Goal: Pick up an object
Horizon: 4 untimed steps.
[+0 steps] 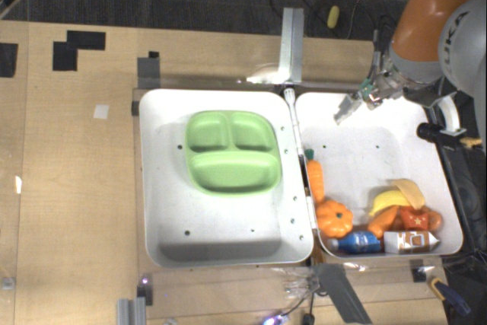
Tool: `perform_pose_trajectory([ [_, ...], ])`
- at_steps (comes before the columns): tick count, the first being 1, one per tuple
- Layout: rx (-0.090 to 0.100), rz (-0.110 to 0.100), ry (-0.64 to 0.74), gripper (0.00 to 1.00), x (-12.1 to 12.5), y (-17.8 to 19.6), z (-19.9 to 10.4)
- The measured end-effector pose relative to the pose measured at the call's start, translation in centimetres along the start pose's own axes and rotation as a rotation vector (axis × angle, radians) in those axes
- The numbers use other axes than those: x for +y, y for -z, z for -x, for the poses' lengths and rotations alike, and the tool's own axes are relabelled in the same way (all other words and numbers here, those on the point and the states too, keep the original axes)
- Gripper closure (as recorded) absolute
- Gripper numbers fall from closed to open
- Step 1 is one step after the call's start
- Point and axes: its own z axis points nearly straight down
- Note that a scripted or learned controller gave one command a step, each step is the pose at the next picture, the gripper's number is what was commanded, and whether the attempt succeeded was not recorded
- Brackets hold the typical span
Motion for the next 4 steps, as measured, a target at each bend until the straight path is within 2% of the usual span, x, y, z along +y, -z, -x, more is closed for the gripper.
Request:
perform_pose_trajectory([
  [1,0.001,-0.001,-0.213,0.00,0.9,-6.6,-2.3],
  [2,-0.001,0.001,-0.150,0.00,-1.0,7.4,2.6],
  [3,0.002,-0.002,-0.077,0.00,0.7,-2.9,-1.8],
  [4,0.000,0.000,-0.121,0.00,0.7,8.3,-1.8],
])
